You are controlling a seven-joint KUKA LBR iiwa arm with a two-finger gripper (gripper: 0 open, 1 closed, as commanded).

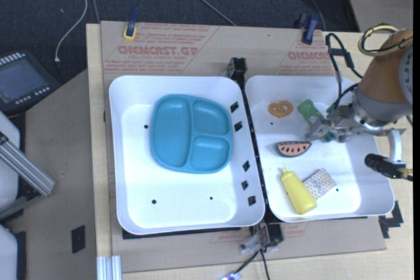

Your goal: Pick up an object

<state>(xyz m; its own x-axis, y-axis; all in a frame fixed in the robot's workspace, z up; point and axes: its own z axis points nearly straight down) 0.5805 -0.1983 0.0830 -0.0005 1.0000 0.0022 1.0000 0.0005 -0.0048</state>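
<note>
Just beside the gripper (321, 130) lies a green block (306, 108)

Red print on cardboard sheet (197, 42) behind bins reads approx. "CHEMCAST G.P", blurry; same print repeats at right, partly hidden.

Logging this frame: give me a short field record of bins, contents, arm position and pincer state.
left bin: blue divided plate
right bin: pretzel, green item, watermelon slice, yellow bottle, patterned packet
arm: over the right bin's far right side
pincer: low beside the green item, above the watermelon slice
pincer state: cannot tell
object held: none seen between the tips
task status: pick not yet shown
</note>
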